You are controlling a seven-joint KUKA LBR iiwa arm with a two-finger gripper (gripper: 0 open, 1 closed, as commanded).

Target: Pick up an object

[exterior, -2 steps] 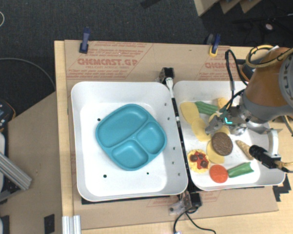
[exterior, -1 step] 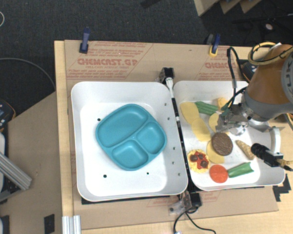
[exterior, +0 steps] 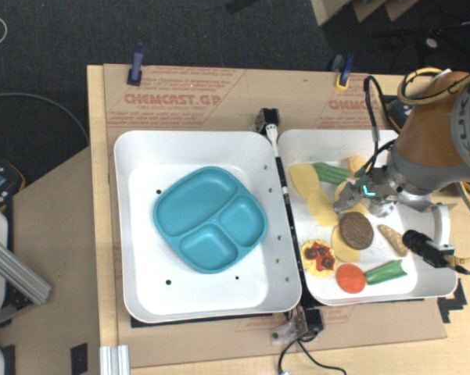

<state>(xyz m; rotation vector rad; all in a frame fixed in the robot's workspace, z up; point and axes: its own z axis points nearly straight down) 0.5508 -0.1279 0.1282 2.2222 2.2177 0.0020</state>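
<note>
Two white bins sit side by side; the left bin (exterior: pixel 133 233) bears a blue divided plate (exterior: pixel 209 219). The gripper (exterior: pixel 358 196) is low in the right bin (exterior: pixel 422 287), over toy food beside a brown cookie (exterior: pixel 356 230). Whether its jaws hold anything I cannot tell.

"CHEMCAST", seemingly, on bench board (exterior: pixel 172 98)

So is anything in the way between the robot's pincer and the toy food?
Nothing visible blocks it. The pincer hangs right over the right bin, by the yellow pieces and above the brown cookie. The food is crowded together, so neighbours could get bumped.
</note>
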